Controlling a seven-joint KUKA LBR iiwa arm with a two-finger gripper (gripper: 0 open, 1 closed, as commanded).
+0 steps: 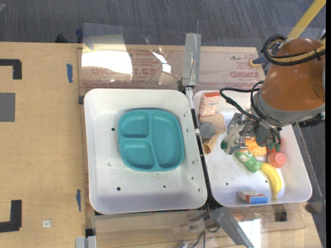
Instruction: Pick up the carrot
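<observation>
Closest to the camera, a small red, white and blue box (pixel 252 196) is lying at the front of the right bin (pixel 300 190). Just behind it a yellow banana (pixel 272 179) is lying, with a green toy (pixel 248 161) beside it. The carrot (pixel 257 149) is sitting in the middle of this bin, between the green toy and a pinkish red toy (pixel 278 159). Only a small orange patch of it is showing, because the gripper (pixel 239 137) is hanging right over it and covering the rest. So it is too hard to say which way the carrot is pointing or where its long side is running. The gripper is a dark, tangled shape from up here, and it is not clear whether it is spread or pressed together, or whether it is touching the carrot. The big orange band of the arm (pixel 292 76) is blocking the back right corner of the bin. Toward the left side of this bin, a little carton (pixel 210 105), a grey round thing (pixel 207 130) and a tan cone (pixel 208 146) are sitting well apart from the carrot. A teal plate (pixel 151 139) with three parts is sitting in the left bin (pixel 98 190). Both white bins are resting on a light wooden bench (pixel 41 138), and a grey floor (pixel 155 4) is showing behind.
</observation>
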